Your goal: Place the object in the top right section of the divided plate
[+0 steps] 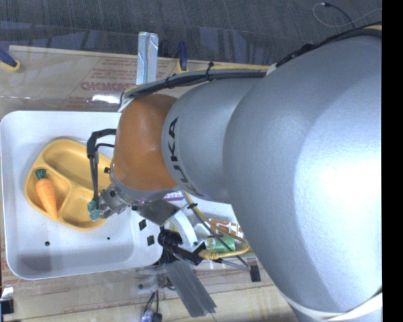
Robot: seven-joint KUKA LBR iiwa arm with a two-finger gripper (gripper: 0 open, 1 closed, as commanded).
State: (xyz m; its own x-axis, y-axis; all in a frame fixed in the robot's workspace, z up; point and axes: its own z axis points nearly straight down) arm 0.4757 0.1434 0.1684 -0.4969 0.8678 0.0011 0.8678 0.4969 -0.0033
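Observation:
A yellow divided plate (pixel 64 154) lies in the left white bin (pixel 27 260). An orange carrot (pixel 46 193) with a green top rests in the plate's section on the view's left. My gripper (pixel 94 210) hangs over the plate's lower right rim, a small teal part showing at its tip. The orange wrist band and the grey arm cover the plate's right side, and whatever is at the gripper's tip is too small to make out.
The big grey arm covers most of the right bin. Under it, by the bin's near edge, a green item and a small printed packet (pixel 223 241) show on a yellow surface. A cardboard sheet (pixel 74 79) lies behind the bins.

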